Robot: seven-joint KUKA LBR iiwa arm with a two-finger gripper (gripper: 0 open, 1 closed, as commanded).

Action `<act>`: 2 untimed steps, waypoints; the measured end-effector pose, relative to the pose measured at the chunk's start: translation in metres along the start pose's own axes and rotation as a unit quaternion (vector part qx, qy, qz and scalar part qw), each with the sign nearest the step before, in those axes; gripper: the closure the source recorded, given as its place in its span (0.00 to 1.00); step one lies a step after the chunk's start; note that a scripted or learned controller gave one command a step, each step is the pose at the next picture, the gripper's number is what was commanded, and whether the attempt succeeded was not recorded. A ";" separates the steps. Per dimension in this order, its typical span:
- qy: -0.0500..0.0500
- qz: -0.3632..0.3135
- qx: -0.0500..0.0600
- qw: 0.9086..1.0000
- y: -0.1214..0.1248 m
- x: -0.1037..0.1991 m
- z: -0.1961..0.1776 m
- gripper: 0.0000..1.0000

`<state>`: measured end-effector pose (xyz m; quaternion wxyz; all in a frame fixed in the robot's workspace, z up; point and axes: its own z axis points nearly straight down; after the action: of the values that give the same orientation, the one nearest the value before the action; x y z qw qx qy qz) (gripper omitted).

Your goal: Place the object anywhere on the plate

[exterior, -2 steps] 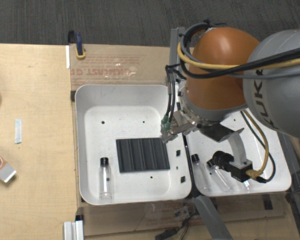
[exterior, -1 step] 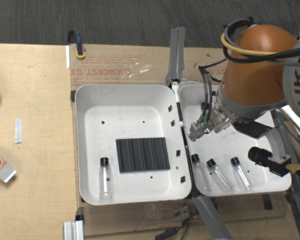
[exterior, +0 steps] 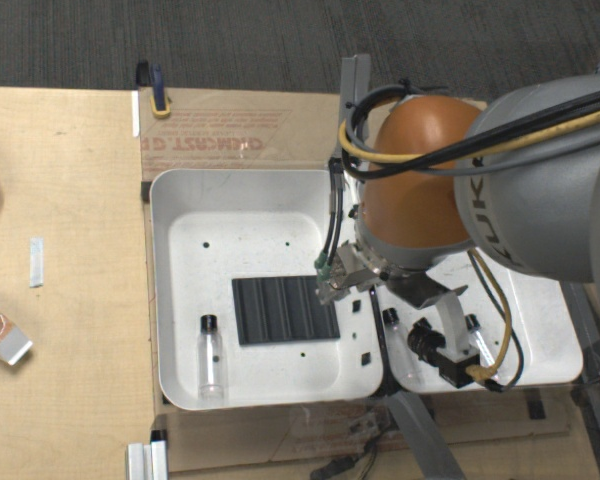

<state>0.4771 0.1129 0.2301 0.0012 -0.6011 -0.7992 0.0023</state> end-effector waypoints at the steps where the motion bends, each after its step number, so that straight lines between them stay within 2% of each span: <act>1: -0.001 -0.009 -0.002 1.000 0.001 0.001 -0.042 1.00; 2: 0.000 -0.066 -0.001 0.998 -0.007 -0.026 -0.027 1.00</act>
<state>0.4779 0.0858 0.2572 0.0007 -0.5467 -0.8373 0.0016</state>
